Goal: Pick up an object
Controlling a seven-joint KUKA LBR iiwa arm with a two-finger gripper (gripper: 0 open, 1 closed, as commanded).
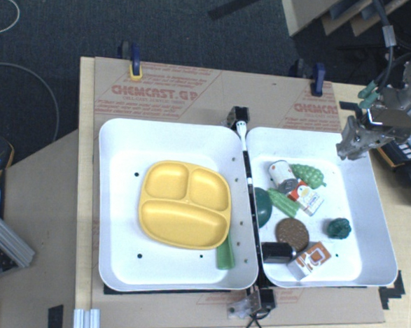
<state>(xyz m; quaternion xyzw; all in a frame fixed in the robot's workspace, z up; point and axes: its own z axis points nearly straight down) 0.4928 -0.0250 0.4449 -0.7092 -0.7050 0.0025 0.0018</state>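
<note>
White plastic bins sit side by side on the bench, and all the pickable stuff is crowded in the right bin (371, 206): a small can (282, 173), a leafy green toy (308, 175), a little red-and-white carton (308, 200), a green pod-shaped piece (281, 203), a brown disc (292, 233), a black block (277, 252), another small carton (311, 258), and a dark teal lump (339, 228). The left bin (112, 188) has a yellow divided plate (185, 204) with a green stick (225, 254) next to it.

So the step in hand looks like the approach. The gripper (352, 143) hangs over the far right corner of the right bin, well apart from every object. If I were calling it, I'd go for the teal lump: it sits alone with bare floor around it, so the fingers can drop on either side without bumping neighbours. The can/carton/leafy pile is packed tight and touching, which is asking for a bad grab. Come straight down, centre over the lump, then close.

Jaws: honestly can't tell how far apart they are from this angle, too small and dark. Nothing is visibly between them, and they aren't touching any object.
</note>
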